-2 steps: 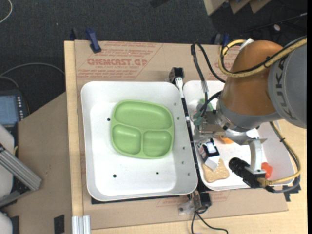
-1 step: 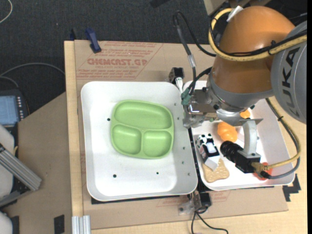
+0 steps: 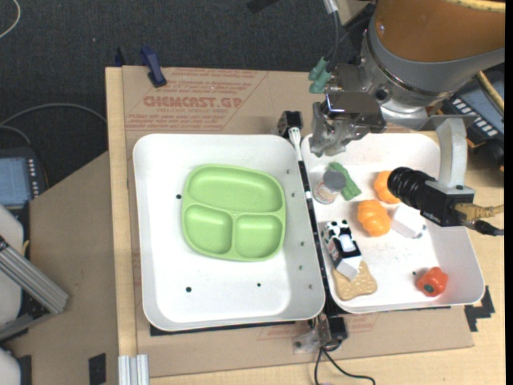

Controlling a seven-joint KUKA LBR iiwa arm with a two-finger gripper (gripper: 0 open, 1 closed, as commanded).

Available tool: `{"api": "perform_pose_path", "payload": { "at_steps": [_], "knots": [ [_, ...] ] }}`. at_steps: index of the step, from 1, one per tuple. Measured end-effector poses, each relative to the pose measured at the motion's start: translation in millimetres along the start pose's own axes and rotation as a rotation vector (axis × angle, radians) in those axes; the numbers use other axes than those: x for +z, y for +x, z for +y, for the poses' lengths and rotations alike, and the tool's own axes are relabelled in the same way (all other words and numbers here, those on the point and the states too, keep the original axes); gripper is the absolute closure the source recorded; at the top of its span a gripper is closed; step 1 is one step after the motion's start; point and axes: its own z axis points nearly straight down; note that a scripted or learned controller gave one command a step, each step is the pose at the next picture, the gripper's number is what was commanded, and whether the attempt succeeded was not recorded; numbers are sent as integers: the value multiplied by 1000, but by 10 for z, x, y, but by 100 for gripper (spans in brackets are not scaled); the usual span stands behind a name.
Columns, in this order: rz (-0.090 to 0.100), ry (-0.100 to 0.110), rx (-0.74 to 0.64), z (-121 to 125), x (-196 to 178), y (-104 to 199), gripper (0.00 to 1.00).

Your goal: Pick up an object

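— What sat in the left bin (image 3: 152,239)?

— A pale green plate (image 3: 234,212), smooth plastic with rounded corners, moulded into three compartments. The bin itself was shallow, white and glossy.

— And the right bin (image 3: 461,255)?

— A jumble. A round orange fruit (image 3: 373,216) near the middle, a second orange one (image 3: 383,185) just beyond it, a small red tomato-like piece (image 3: 432,281) by the near right corner, a tan biscuit-shaped piece (image 3: 357,282) at the near left, a black-and-white block (image 3: 343,243) touching it, and a dull green piece (image 3: 345,180) beside a small grey disc (image 3: 325,192).

— Where was the tool (image 3: 330,140)?

— Over the far left corner of that bin, metal and grey, under the arm's broad orange band (image 3: 437,10). Whether it was spread or closed, I couldn't tell. The green piece lay just beside it.

— Under the bins?

— Flat brown cardboard (image 3: 200,95) with red print on the tabletop.
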Motion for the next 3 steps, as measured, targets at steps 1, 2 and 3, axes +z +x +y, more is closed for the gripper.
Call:
{"api": "perform_pose_path", "payload": {
  "at_steps": [1,2,3],
  "knots": [
    [-10,31,12,-45,1079,-471,100],
    [-4,18,-4,4,1075,509,100],
    [-12,36,16,-85,2443,-323,100]
  ]
}}
